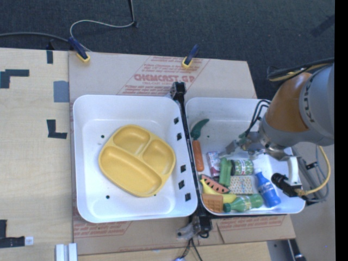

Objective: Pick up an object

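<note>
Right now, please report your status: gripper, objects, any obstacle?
Gripper low in right bin, grasp unclear. Toys piled by it: carrot, blue bottle. Yellow plate in left bin.

End effector (243,144) fingers — hidden among right bin (228,106) clutter, state unclear

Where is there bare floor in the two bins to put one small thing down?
Left bin: a bare band along the far wall and the corners around the yellow plate. Right bin: the far part, beyond the carrot and green pepper. Crowded: its near half, with the bottles and toy food under the gripper.
</note>
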Robot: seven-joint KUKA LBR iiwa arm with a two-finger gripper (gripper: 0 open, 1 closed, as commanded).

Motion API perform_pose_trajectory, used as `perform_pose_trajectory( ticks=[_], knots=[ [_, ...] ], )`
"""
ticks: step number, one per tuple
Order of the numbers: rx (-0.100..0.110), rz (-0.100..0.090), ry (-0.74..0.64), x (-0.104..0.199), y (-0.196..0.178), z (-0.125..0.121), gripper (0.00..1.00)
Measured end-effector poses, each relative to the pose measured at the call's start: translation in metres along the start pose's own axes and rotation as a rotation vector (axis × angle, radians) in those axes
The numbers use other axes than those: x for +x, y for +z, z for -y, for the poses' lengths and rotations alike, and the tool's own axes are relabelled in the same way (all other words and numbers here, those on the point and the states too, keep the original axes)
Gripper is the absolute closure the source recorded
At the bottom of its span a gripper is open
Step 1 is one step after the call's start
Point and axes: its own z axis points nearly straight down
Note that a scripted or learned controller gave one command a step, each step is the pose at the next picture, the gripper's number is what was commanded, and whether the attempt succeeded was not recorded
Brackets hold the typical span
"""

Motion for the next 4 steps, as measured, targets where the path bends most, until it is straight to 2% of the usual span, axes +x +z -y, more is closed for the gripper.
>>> perform_pose_trajectory(
  ticks=[1,2,3,4],
  knots=[
    [0.009,0.003,0.000,-0.014,0.004,-0.010,0.00],
    [0.009,0.003,0.000,-0.014,-0.005,-0.010,1.00],
    [0.009,0.003,0.000,-0.014,-0.005,-0.010,0.00],
    [0.015,0.003,0.003,-0.042,0.004,0.062,0.00]
  ],
)
